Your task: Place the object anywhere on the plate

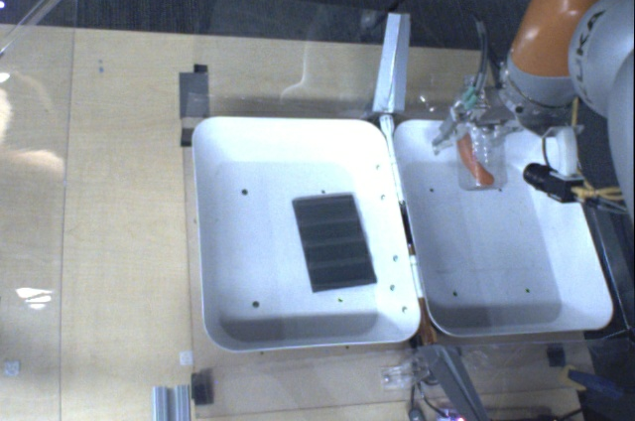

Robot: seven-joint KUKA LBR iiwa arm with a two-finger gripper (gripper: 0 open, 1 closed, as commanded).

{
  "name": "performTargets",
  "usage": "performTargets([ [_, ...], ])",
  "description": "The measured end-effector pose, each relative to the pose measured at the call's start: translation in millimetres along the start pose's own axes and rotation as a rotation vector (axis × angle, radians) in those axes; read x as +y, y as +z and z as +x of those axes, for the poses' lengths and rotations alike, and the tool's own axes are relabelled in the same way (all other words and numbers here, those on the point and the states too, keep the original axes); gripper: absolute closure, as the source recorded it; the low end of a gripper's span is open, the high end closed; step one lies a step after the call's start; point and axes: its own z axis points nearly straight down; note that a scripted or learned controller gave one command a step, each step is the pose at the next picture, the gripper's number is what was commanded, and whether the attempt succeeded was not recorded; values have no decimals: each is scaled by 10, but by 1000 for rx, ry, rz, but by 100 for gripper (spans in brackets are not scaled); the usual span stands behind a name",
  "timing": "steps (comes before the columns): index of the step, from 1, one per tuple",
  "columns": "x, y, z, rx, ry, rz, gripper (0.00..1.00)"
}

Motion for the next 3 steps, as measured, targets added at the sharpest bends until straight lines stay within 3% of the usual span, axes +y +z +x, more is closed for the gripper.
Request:
performTargets([
  [1,-207,-705,570,2,-29,-2,100],
  [2,-550,-1076,935,2,-198,-1,100],
  [3,-862,-1324,1377,2,-269,-1,100],
])
